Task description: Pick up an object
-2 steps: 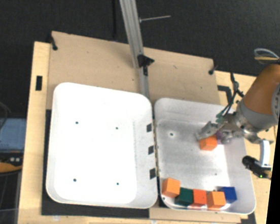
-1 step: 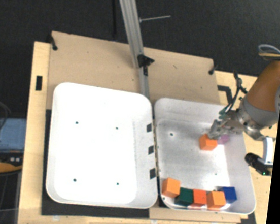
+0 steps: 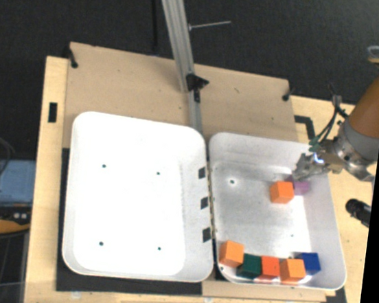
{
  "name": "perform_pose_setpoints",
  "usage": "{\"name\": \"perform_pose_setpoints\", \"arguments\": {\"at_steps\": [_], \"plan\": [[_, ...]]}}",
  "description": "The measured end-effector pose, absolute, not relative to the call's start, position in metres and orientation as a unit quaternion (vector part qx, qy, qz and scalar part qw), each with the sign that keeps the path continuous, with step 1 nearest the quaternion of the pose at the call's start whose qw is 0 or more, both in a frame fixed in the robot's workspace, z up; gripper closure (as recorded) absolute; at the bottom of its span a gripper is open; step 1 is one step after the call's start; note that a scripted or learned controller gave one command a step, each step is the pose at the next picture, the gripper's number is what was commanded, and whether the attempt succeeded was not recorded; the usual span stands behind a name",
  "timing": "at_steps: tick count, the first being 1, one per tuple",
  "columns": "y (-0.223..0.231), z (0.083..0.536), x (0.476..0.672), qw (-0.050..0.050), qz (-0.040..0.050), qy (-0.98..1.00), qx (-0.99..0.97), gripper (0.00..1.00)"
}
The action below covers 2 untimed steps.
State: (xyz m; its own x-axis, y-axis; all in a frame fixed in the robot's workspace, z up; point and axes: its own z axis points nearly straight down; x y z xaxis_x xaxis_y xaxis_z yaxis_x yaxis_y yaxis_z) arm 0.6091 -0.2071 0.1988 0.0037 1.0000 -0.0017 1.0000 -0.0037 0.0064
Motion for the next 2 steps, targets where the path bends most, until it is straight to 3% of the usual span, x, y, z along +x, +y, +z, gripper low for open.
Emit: {"name": "perform_pose_setpoints", "arguments": {"at_steps": [1, 2], "plan": [[-0.209, 0.254, 0.611, 0.004, 0.0019, 0.709, 0.705, 1.00], [-0.154, 0.263, 0.612, 0.000, 0.0011, 0.710, 0.704, 1.00]]}}
